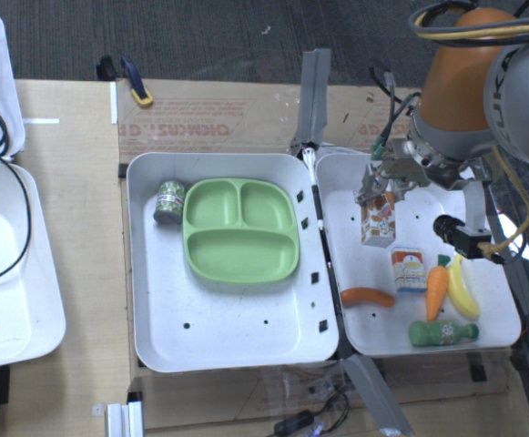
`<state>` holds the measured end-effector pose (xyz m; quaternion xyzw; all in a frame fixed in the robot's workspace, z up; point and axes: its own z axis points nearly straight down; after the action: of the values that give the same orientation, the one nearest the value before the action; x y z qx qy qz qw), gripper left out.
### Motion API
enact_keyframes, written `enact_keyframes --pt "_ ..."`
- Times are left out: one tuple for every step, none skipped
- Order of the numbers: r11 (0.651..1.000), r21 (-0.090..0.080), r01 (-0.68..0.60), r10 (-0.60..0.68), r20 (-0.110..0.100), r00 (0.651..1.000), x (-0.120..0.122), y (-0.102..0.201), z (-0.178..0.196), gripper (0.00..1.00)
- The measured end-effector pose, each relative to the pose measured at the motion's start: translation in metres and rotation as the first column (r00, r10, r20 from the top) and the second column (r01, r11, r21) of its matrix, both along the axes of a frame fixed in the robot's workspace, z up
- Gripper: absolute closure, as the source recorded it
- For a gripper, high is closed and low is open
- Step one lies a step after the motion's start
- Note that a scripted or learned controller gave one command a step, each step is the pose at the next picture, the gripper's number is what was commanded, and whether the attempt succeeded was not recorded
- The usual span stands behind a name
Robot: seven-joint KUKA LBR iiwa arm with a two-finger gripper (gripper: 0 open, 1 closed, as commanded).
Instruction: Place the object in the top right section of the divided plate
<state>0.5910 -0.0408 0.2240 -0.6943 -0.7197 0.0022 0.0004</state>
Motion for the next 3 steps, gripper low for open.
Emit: enact_keyframes --pt "1.0 0.0 0.0 0.0 0.0 1.0 0.0 0.0 0.0 0.0" --pt "0.975 0.0 0.224 -0.224 0.002 0.975 0.006 -0.003 0.025 0.0" --pt "0.975 -0.003 0.222 -0.222 -0.001 0.975 0.006 -0.003 0.033 1.0"
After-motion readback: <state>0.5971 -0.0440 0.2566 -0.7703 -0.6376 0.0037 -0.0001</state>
